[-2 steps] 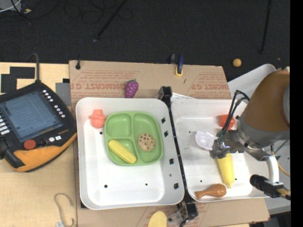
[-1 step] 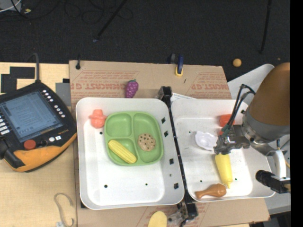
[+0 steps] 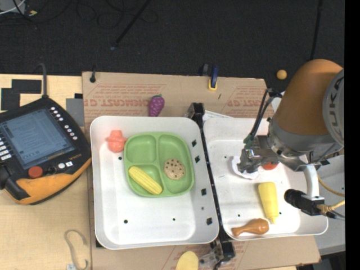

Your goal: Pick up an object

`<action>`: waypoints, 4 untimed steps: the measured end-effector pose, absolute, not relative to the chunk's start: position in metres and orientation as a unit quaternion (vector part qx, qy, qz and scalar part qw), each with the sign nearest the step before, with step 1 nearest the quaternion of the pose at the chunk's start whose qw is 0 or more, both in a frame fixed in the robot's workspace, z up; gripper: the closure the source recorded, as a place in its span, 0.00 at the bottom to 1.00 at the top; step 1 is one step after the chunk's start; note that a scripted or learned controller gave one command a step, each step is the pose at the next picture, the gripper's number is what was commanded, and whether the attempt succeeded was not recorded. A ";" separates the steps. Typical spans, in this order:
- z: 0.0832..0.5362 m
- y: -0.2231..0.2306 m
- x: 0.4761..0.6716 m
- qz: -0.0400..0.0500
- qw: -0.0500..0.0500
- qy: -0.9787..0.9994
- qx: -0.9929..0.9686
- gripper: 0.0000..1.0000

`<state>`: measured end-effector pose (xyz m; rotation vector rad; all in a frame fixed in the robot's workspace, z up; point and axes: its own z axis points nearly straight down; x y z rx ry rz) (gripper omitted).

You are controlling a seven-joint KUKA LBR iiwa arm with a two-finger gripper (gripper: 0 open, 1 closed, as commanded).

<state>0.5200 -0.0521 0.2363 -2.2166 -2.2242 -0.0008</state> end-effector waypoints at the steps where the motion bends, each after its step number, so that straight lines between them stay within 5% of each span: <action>1: 0.240 -0.017 0.550 0.000 0.001 -0.708 -0.706 1.00; 2: 0.242 0.017 0.586 0.000 0.000 -0.708 -0.706 1.00; 4: 0.231 0.042 0.614 0.000 0.000 -0.707 -0.707 1.00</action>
